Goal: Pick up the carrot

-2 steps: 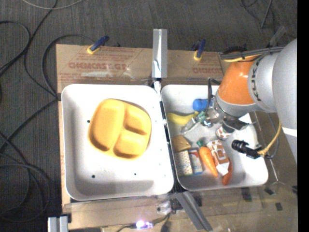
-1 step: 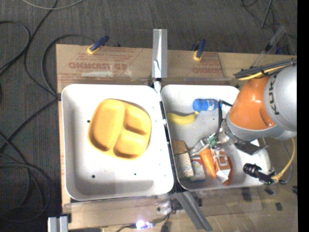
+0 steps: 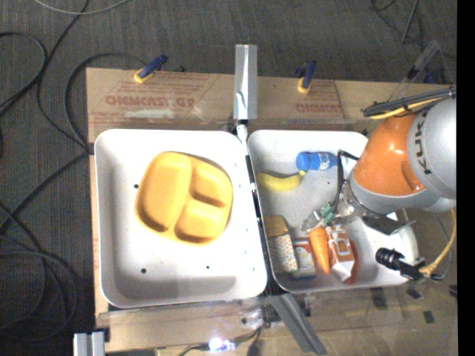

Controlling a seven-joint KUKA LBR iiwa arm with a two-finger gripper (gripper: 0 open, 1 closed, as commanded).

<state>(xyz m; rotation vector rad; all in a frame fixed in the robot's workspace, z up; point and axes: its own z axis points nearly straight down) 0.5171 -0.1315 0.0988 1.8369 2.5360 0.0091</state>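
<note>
The carrot point(image 3: 319, 249) is orange, short and tapered, and lies in the right bin point(image 3: 312, 141), in its lower middle part near the front wall. It lies flat on the bin floor with its long axis running roughly up and down the view, the thicker end toward the top, where a bit of green shows. On its left it is just beside a tan sponge-like block point(image 3: 282, 252); on its right it touches an orange-and-white carton point(image 3: 344, 256)
</note>
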